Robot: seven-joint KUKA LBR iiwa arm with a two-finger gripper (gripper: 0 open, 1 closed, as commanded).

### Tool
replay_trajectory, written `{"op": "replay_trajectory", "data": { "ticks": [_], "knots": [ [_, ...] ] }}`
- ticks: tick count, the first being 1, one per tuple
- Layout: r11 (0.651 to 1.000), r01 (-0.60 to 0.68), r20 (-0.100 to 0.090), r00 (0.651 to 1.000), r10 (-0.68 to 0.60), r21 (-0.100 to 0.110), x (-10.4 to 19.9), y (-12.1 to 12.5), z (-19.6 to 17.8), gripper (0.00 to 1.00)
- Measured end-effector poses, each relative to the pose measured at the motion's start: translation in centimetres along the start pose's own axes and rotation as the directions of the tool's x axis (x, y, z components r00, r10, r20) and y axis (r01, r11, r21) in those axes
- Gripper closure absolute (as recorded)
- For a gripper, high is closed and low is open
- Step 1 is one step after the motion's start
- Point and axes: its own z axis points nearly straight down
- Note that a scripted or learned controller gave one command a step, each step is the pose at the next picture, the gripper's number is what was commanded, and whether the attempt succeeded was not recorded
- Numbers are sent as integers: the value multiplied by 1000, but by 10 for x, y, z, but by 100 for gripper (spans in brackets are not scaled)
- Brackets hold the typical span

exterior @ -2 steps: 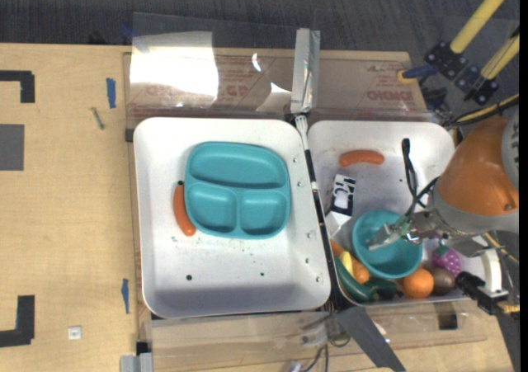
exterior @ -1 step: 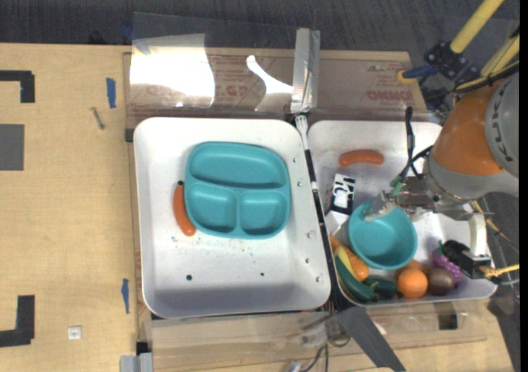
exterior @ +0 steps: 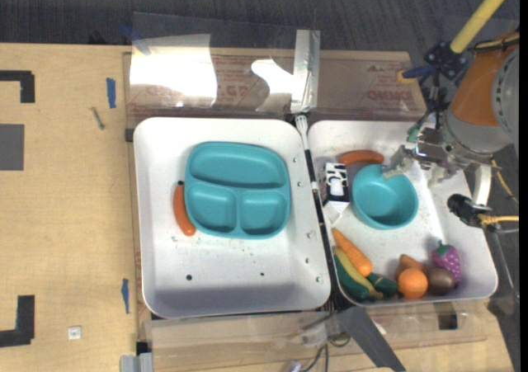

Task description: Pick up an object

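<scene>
I see a light brown wooden bench (exterior: 58,197) under everything. Two shallow white bins sit on it side by side, touching in the middle. The left bin (exterior: 157,280) is the bigger one in my view, and the right bin (exterior: 478,280) sits close to the right edge. Behind the bins, a brown cardboard sheet (exterior: 363,86) lies flat, with shiny clear plastic (exterior: 173,77) over its left part. I see black marks (exterior: 21,86) and small bits of blue tape (exterior: 110,91) on the wood at the left.
</scene>
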Motion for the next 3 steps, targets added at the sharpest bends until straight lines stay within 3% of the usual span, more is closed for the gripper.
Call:
{"op": "replay_trajectory", "data": {
  "ticks": [1, 2, 3],
  "knots": [
    [993, 118, -2, 993, -118, -6, 1, -83, 31, 0],
    [993, 118, 0, 993, -118, -25, 2, -77, 15, 100],
    [999, 43, -3, 999, -43, -6, 43, -55, -123, 100]
  ]
}}
